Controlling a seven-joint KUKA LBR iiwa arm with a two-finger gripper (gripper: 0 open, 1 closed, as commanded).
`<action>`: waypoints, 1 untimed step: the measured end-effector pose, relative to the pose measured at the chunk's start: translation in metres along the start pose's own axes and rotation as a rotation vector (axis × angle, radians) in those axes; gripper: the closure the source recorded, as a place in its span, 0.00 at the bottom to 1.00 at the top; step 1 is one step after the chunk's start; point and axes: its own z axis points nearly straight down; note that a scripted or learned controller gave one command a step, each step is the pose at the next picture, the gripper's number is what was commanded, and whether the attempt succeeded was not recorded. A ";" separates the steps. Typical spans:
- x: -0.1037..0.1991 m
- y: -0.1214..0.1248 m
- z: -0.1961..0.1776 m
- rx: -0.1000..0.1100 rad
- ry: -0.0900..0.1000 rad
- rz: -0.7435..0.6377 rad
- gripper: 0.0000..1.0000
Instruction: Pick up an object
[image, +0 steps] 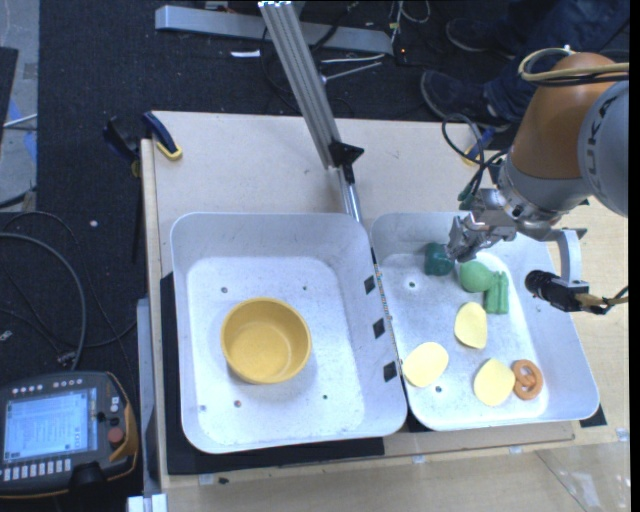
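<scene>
The right bin (560, 400) holds a dark teal block (436, 261), a light green lump (476, 274) and a green piece (497, 293) at its far end. Nearer the front lie three pale yellow pieces (471, 325) (426, 364) (493, 382) and an orange ring (526, 378). My gripper (466, 244) hangs low over the far part of the right bin, just right of the teal block and above the light green lump. Its fingers point down toward them.
A yellow bowl (265, 340) sits in the left bin (200, 240). A slanted metal pole (310, 90) rises behind the bins' shared rim. A teach pendant (60, 425) lies at the lower left, off the bench.
</scene>
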 end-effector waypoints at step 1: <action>0.001 -0.003 0.065 0.005 -0.001 0.004 0.00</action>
